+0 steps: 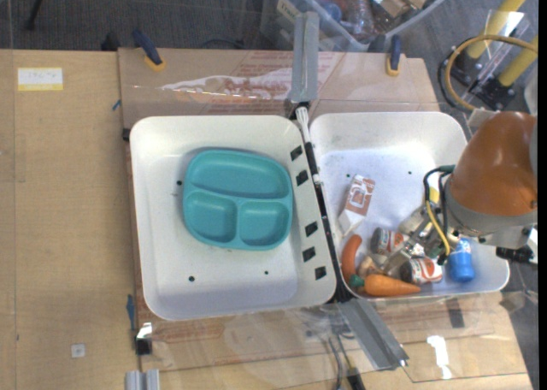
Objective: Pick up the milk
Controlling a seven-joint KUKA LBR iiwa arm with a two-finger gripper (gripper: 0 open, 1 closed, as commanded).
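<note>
Milk (358,197) lies flat in right bin (385,136), apart from clutter near carrot (389,285). Claw (416,239) low over clutter; its opening we cannot tell. We should shift toward divider, then descend squarely.

Glossy white plastic bins (162,209), matt teal plate (237,200), seemingly printed-card milk carton (358,196).

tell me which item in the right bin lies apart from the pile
The milk carton: it lies alone toward the bin's middle, while the carrot, blue bottle and the rest crowd the near edge.
</note>
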